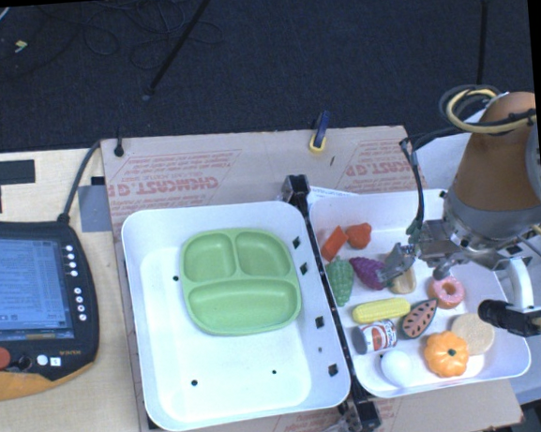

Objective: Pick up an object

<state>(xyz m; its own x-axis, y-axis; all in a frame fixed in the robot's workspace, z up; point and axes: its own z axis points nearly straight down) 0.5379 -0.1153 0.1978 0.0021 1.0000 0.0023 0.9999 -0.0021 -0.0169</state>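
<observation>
The gripper (pixel 402 263) hangs low in the right bin (pixel 518 360), by a purple toy (pixel 367 270); I cannot tell its fingers' state. Approach step; next, close on one.

Bench (pixel 31 165) light wood. Cardboard sheet (pixel 248 170) lies on it. Two white bins on cardboard: left bin (pixel 161 361), right bin (pixel 519 363) touching it. Teach pendant (pixel 28 297) left of cardboard.

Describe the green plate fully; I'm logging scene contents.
The green plate is a light green, plastic-looking tray with rounded corners and three compartments: two small ones at the far side, one long one nearer the camera. It lies flat, right way up, in the left white bin, toward its far half. Nothing sits on it.
</observation>
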